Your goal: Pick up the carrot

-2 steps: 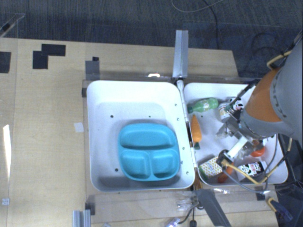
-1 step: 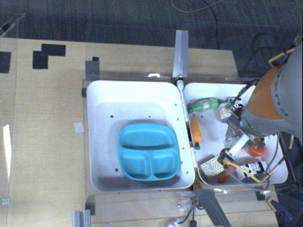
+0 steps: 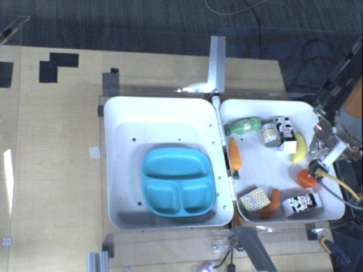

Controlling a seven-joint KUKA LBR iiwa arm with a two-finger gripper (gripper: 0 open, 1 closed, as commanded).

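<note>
Pale wooden worktop (image 3: 51, 169) carrying two white bins. Left bin (image 3: 122, 123) holds a blue divided tray (image 3: 178, 180). Carrot (image 3: 234, 154) lies in the right bin (image 3: 255, 107), against the dividing wall, apart from other items. Gripper (image 3: 320, 160) hovers at the bin's right edge; jaws' state cannot be told.

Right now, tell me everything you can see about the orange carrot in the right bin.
The orange carrot is a short tapered piece, smooth like a plastic toy, with a dark green stub at its lower end. It lies flat, lengthwise along the left wall of the right white bin, just below the green vegetable. The gripper is across the bin, well away.
</note>
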